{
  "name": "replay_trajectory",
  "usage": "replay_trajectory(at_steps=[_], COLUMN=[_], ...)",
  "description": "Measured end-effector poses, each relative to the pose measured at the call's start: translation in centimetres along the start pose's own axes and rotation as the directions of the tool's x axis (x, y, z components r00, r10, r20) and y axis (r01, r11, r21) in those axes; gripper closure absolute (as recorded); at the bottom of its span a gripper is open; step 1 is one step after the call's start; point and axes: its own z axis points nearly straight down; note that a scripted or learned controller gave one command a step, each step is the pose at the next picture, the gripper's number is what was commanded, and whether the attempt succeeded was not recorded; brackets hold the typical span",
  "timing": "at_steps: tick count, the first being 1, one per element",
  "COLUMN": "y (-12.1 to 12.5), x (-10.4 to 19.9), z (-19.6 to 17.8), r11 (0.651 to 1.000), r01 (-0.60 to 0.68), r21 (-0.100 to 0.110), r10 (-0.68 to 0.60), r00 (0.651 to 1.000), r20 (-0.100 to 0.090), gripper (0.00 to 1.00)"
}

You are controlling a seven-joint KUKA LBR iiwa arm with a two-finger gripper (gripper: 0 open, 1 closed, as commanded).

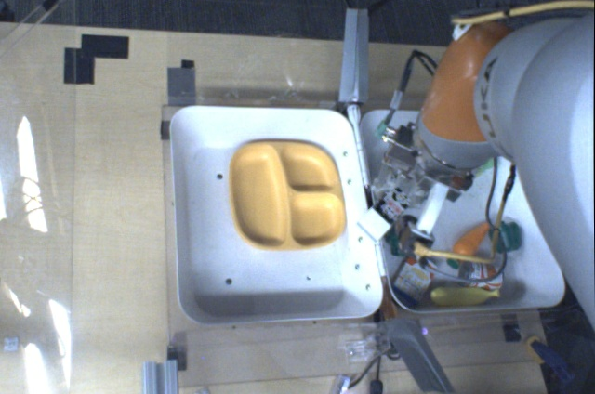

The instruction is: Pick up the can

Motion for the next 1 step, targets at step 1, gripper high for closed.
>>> replay_trajectory(at_steps=[1], y=[0.91], x=[2.77], z=[-5.01], r11=[0.968], r01=[-0.251], r21=[-0.002], r10=[0.251], r00=[0.968], r20=[-0.001], gripper=[1.0])
